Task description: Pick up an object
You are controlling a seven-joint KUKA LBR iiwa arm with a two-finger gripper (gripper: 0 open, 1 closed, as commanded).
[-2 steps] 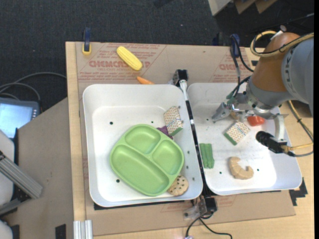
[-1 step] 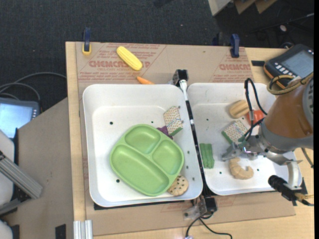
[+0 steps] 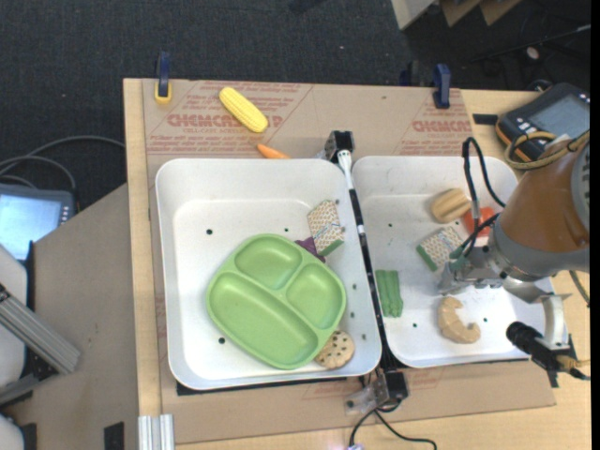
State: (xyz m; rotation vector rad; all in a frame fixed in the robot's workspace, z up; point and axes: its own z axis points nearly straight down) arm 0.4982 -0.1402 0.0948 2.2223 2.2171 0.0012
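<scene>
croissant [image 3: 457,320] just below end effector [image 3: 461,272], perhaps apart

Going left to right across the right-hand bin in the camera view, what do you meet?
Green block → patterned packet → croissant, with the bread roll at about the same place farther back → gripper of the arm.

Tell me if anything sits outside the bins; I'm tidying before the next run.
Yes. A toy corn cob and a small orange piece lie on the cardboard behind the left bin, outside both bins.
</scene>
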